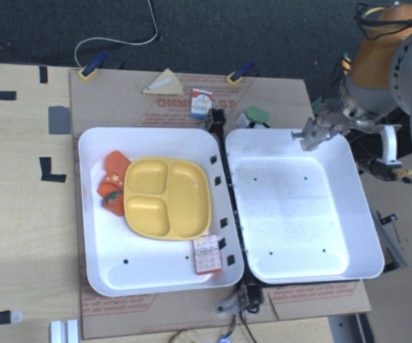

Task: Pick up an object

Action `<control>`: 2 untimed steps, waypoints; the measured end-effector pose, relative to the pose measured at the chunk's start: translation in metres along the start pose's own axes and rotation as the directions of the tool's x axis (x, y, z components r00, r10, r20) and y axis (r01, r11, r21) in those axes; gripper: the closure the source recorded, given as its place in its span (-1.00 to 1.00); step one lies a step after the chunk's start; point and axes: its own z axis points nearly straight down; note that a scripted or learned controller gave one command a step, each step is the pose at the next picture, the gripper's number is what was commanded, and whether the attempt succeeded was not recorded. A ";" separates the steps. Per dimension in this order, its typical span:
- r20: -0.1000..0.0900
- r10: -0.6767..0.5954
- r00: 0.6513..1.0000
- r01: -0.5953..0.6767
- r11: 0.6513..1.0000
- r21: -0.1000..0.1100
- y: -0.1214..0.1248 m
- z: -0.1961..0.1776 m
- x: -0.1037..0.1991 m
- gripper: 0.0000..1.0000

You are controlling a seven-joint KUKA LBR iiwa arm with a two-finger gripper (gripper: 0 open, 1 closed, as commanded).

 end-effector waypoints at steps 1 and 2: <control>-0.005 -0.004 1.000 0.004 1.000 0.004 0.013 0.022 0.082 1.00; -0.004 -0.004 1.000 0.004 1.000 0.004 -0.052 0.024 0.187 1.00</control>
